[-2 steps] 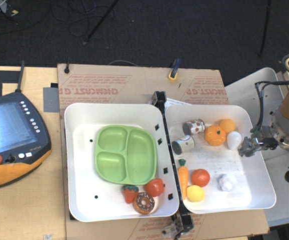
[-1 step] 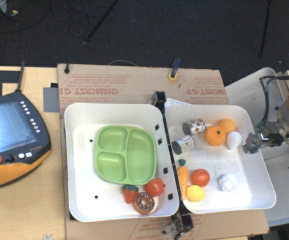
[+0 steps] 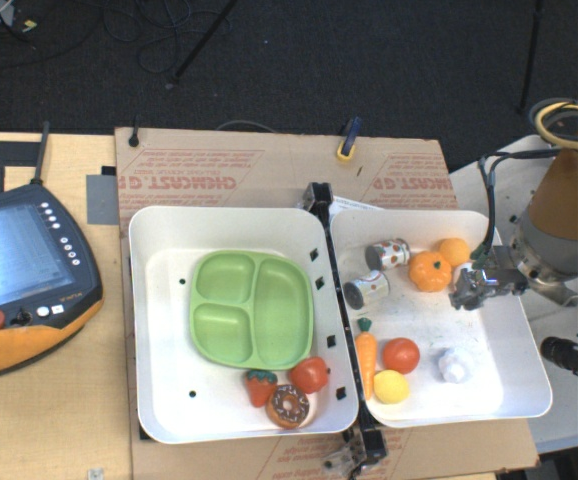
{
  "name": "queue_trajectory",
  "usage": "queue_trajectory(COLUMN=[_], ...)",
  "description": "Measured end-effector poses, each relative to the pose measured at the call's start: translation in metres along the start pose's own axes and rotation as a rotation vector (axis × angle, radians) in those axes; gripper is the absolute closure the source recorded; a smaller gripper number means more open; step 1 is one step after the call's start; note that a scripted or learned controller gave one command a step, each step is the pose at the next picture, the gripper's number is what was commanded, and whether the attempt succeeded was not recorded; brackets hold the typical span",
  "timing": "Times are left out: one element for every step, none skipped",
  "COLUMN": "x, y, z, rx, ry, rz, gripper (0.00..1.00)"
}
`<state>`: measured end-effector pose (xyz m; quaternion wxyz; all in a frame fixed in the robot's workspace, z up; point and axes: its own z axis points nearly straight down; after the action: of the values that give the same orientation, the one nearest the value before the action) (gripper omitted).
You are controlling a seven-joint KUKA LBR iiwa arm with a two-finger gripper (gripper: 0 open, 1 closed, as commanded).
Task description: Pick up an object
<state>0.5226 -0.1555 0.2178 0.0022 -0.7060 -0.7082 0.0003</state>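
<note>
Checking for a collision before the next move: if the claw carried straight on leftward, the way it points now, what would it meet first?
Most likely the small orange pumpkin, which sits just left of the claw in the right bin. The claw's height above the bin is unclear, so it might pass over it.

This is a robotics lab test bench. Two white bins sit on a clamped cardboard sheet over a wooden bench top, holding toy plastic food rather than real groceries. Left of the bins lies a robot teach pendant with screen and buttons. Behind the bins, cables trail across dark carpet.
</note>
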Motion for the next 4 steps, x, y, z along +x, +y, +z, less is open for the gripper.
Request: queue_trajectory(x=[0.054,0.114,0.168,0.203], y=[-0.003,0.007,-0.004,0.008], z=[0.008,0.001,0.001,-0.016], rx=[0.001,-0.001,0.001,-0.001], ry=[0.001,0.001,0.000,-0.001], rz=[-0.001,-0.002,-0.001,0.000], gripper=[1.00,1.00,1.00,1.00])
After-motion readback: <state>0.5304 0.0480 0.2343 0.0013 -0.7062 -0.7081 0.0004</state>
